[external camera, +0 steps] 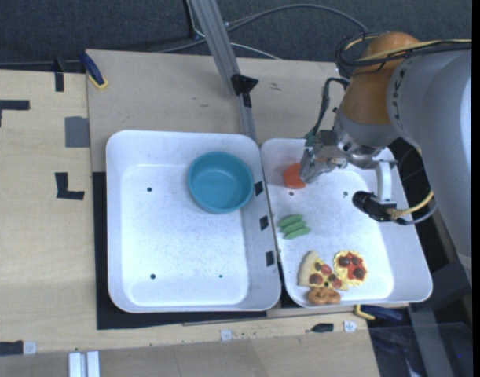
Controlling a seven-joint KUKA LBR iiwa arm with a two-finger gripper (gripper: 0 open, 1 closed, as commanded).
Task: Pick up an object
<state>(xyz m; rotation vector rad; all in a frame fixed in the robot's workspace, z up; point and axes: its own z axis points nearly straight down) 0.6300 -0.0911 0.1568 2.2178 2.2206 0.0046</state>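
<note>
Gripper (306, 175) is lowered at the upper left of the right bin (397, 269), touching the orange object (292, 177). Finger state cannot be determined from this view. Green pods (294, 226) and pizza slices (332, 272) lie nearer. Blue bowl (219, 181) occupies the left bin (137, 234).

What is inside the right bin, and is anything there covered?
In the right bin: green pods, two pizza pieces, and an orange object partly covered by the gripper.
</note>
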